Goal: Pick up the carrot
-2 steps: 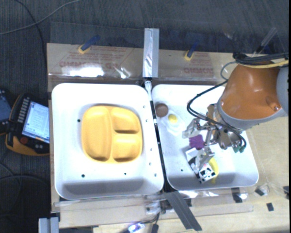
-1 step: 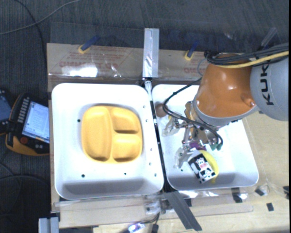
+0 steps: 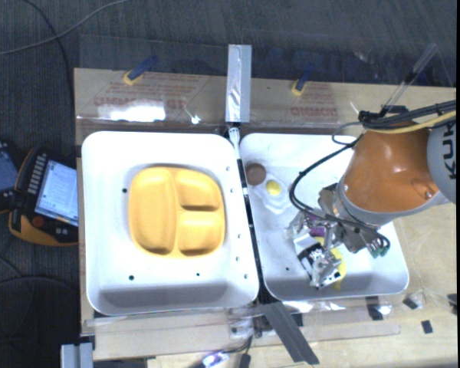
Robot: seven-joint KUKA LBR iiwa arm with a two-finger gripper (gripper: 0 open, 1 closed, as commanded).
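Gripper (image 3: 322,265) is low in the right bin (image 3: 383,278), near its front wall, pointing down and toward the camera's left. Its metal end sits over a small yellow object (image 3: 336,276) on the bin floor; contact between them cannot be judged from this angle, and whether the gripper is released or clenched cannot be told either, since the mechanism is seen from above and crowded by cabling. A black cable (image 3: 310,176) loops from the wrist up across the bin's middle. The orange band (image 3: 387,173) of the arm covers the bin's right half, with the grey link running off to the right. Farther out, at the bin's rear left corner, a small brown round object (image 3: 254,173) lies next to the dividing wall, and a pale yellow item (image 3: 274,188) lies just beside it, toward the gripper. Nothing in the bin can be identified as the carrot with confidence; its location is undetermined. The left bin (image 3: 107,205) holds a yellow three-compartment tray (image 3: 176,209), roughly centred. A teach pendant (image 3: 44,198) lies on the floor left of the bench.
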